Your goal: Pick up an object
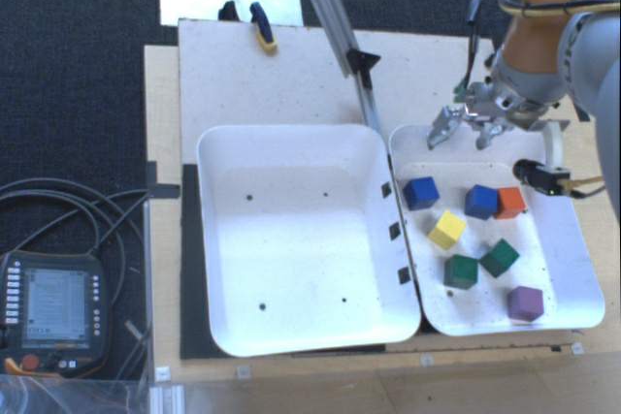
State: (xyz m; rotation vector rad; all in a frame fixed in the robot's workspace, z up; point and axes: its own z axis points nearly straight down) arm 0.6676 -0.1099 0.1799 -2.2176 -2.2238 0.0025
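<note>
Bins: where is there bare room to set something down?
The left bin is bare white floor from wall to wall. The right bin is crowded: seven cubes cluster mid-floor, from the blue cube to the purple cube. Its far end, under the gripper, stays bare.

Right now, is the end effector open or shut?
Open: the end effector has its two fingers spread apart above the right bin, with nothing between them.

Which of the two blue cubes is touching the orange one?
The right-hand blue cube, pressed against the orange cube. The other blue cube sits alone, further left.
</note>
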